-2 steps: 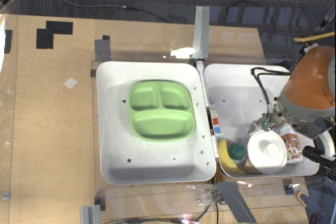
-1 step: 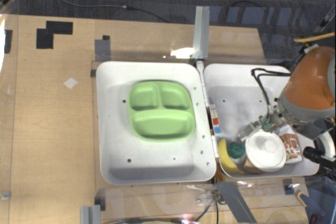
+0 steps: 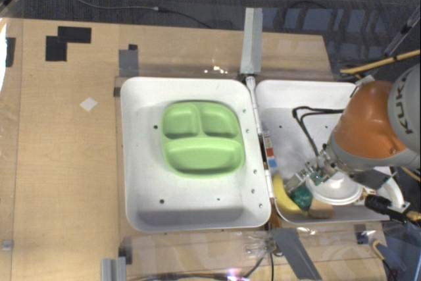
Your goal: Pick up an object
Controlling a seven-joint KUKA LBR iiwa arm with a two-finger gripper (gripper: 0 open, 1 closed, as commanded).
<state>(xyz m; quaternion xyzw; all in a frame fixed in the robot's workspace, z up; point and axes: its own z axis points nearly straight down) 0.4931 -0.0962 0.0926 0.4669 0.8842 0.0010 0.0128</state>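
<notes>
My gripper reaches down into the near left corner of the right bin, under the grey arm with its orange band. Right below it lie a dark green object, a yellow object against the bin's left wall, and a tan piece by the front wall. The arm's wrist covers much of these things. A white round item sits just to the right of the gripper.
A green divided plate lies in the middle of the left bin. A black cable loops across the right bin's floor. A thin multicoloured strip lies along the wall between the bins.
</notes>
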